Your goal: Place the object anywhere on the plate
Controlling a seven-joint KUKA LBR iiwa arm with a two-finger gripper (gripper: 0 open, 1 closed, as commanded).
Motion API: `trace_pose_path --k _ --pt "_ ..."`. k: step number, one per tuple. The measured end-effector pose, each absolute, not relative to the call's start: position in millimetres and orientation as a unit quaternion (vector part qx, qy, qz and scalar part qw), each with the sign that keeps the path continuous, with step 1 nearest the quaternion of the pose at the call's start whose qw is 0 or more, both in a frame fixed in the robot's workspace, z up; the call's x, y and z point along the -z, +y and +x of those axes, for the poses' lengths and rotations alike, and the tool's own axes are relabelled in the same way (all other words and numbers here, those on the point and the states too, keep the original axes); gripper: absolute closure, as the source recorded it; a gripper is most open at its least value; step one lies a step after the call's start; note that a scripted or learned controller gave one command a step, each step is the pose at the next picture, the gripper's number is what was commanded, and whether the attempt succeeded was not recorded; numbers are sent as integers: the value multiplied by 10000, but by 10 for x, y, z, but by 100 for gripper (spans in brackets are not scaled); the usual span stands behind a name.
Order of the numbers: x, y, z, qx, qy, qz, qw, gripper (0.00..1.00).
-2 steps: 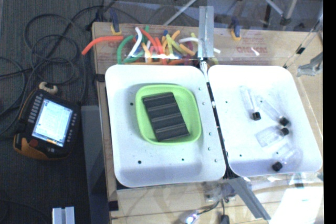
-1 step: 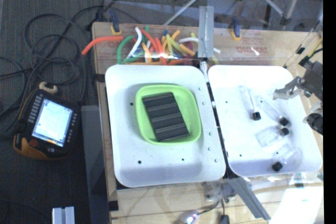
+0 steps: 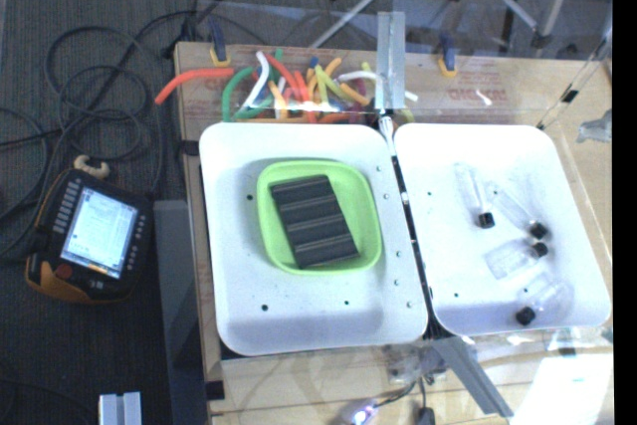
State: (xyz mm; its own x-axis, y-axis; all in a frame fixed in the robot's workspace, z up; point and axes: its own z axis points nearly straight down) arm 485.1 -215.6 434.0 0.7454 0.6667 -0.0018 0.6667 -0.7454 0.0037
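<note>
Dark ribbed block (image 3: pixel 315 220) lies flat on the green plate (image 3: pixel 371 214), inside its rim, in the left bin (image 3: pixel 239 304). Clear black-capped vials (image 3: pixel 476 199) are scattered in the right bin (image 3: pixel 438 254). Gripper state: can't tell.

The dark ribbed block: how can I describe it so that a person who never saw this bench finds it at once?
Of the two white bins, take the left bin. In its middle lies a green plate, and the dark ribbed block rests flat on it. It is the one large, dark, grooved thing here; the clear vials with black caps in the right bin are small and transparent.
</note>
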Motion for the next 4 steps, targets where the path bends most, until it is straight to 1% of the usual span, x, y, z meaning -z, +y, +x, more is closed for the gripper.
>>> trace_pose_path --k 1,2,3,4 --pt "-3374 -2191 4842 14 3098 9508 -1 0" --pt "-2255 -2136 4836 18 2933 9560 -11 0" --pt "-3468 -2242 4848 9 2495 9684 15 0" --pt "-3553 -2235 4843 15 2180 9760 2 0"
